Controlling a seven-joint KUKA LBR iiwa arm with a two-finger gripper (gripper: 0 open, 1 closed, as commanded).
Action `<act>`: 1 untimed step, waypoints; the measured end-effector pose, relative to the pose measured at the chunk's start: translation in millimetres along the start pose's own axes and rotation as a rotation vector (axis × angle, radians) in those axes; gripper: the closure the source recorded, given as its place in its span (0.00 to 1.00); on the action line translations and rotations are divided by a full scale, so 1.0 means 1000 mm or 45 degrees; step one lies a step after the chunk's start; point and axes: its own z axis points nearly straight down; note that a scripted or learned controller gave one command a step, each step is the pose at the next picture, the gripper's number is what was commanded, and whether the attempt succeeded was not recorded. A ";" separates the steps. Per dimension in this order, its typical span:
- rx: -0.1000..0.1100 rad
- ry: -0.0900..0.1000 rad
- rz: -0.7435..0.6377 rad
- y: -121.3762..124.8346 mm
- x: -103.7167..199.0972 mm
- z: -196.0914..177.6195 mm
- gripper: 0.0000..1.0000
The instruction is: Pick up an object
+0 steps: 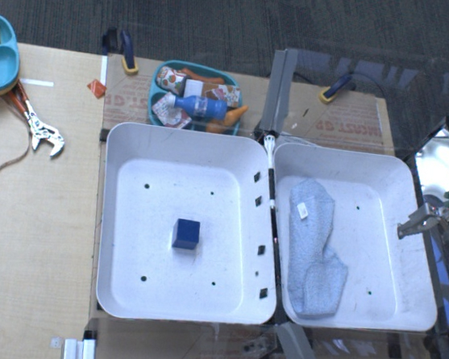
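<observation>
End effector at right bin's right rim, finger state indiscernible.

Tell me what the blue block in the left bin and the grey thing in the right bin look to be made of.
Blue block: likely hard plastic or painted wood; crisp edges, flat faces, even matte dark blue.
Grey thing: soft fabric, probably a knit or fleecy sock or cloth; it lies limp and folded, with a fuzzy speckled surface and a small white tag near its top.
</observation>
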 end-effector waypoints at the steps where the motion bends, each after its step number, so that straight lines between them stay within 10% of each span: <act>1: 0.000 0.000 -0.024 -0.008 0.033 0.029 0.00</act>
